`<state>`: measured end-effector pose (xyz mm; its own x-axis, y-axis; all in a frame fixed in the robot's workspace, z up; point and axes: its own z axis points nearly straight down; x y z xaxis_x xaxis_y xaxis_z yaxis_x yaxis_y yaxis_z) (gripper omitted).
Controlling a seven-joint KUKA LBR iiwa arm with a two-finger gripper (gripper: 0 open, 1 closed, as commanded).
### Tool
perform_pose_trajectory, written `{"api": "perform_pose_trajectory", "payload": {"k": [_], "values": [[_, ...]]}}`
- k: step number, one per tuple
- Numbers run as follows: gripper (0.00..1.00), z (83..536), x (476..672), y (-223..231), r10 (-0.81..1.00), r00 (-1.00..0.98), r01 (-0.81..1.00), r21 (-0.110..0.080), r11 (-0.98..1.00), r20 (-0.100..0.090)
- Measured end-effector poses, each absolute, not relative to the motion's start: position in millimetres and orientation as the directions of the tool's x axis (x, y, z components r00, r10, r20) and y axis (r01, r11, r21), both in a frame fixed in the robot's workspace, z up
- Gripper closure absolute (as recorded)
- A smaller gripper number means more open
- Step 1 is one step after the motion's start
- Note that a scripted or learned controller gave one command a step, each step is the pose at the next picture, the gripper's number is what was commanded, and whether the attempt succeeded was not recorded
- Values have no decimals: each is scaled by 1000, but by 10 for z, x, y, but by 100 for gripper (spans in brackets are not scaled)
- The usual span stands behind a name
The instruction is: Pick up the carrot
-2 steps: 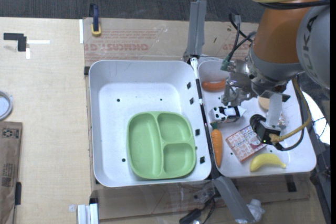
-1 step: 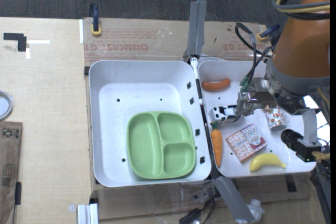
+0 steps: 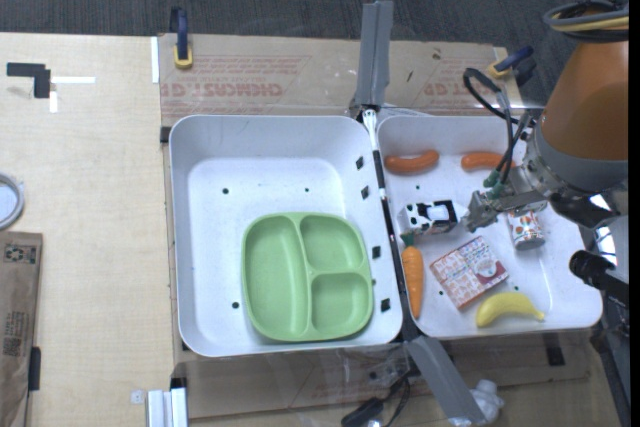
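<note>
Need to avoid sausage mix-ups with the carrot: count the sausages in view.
2, both at the back of the right bin: one sausage near the divider, another sausage partly behind the arm. The arm may hide more.

The carrot (image 3: 412, 278) lies against the left wall of the right bin (image 3: 560, 320), so access from 9 o'clock is blocked by that wall and the divider; a black-and-white toy (image 3: 429, 215) sits close at its 12 o'clock and a red-and-white packet (image 3: 466, 274) just beside it at 3 o'clock. Bare floor remains at its 5 o'clock, bounded by a banana (image 3: 509, 308) further right. The left bin (image 3: 200, 215) offers open floor at 12 and 9 o'clock of the green plate (image 3: 308, 275).
</note>
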<state>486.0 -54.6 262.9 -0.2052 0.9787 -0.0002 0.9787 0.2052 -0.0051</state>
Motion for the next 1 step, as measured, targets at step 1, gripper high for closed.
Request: {"api": "perform_pose_trajectory", "payload": {"k": [1], "values": [[100, 2293, 4779, 125, 980, -199, 980, -4, 199, -1]]}}
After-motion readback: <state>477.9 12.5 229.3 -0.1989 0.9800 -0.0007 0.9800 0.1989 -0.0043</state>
